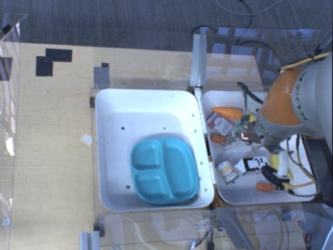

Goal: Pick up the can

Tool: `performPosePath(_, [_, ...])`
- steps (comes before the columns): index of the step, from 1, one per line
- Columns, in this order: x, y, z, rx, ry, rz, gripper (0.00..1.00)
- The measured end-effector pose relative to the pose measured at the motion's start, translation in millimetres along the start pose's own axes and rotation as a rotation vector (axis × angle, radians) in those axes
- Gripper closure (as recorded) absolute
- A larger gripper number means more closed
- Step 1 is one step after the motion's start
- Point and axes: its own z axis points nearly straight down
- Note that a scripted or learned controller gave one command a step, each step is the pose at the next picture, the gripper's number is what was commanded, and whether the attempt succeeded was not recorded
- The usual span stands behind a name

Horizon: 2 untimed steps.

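The can (pixel 226 171) is small and pale with a light label, and it lies tilted near the front left of the right bin (pixel 244 198). My gripper (pixel 246 135) hangs over the middle of that bin, up and to the right of the can and apart from it. The grey arm with its orange band (pixel 281 105) covers the bin's right part.
Around the can lie an orange carrot (pixel 227 111), a crinkled red-and-white packet (pixel 218 124), a black-and-white box (pixel 253 164), a yellow item (pixel 281 163) and a small orange piece (pixel 266 187). A blue divided plate (pixel 164 170) lies in the left bin (pixel 119 113).
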Motion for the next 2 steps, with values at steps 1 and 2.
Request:
performPosePath(1, [11, -41, -1, -0.006, -0.001, 0.211, 0.00])
performPosePath(2, [10, -61, -1, -0.007, 0.002, 0.399, 0.00])
